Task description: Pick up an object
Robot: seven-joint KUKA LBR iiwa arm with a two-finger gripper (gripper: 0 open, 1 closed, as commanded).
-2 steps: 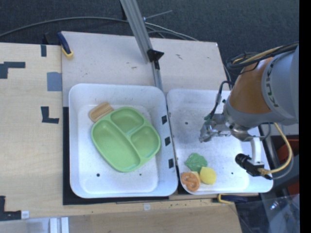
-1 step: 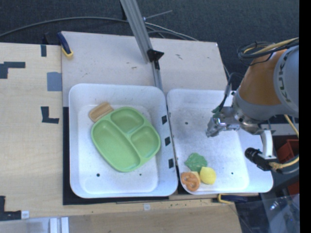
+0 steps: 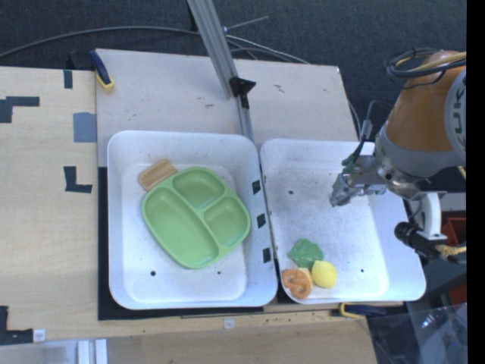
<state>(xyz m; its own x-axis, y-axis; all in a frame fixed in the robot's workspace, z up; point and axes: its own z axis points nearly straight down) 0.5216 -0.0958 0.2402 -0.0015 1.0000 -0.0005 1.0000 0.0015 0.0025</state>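
In the right bin [image 3: 303, 161] three small items lie near the front left corner: a green leafy piece [image 3: 305, 252], a yellow lemon-like piece [image 3: 324, 274] and an orange pretzel-like piece [image 3: 296, 282]. My gripper [image 3: 342, 194] hangs over the middle of the right bin, above and to the right of those items, with nothing visible between its fingers. The left bin [image 3: 125, 203] holds a green divided plate [image 3: 195, 215] and a tan bread-like piece [image 3: 156, 174] at the plate's far left edge.
A slanted metal pole [image 3: 217, 44] rises from the seam behind the two bins. The wooden bench [image 3: 45, 203] extends to the left. A blue and yellow clamp [image 3: 101, 70] sits at the back left. Cables run over the dark floor beyond.
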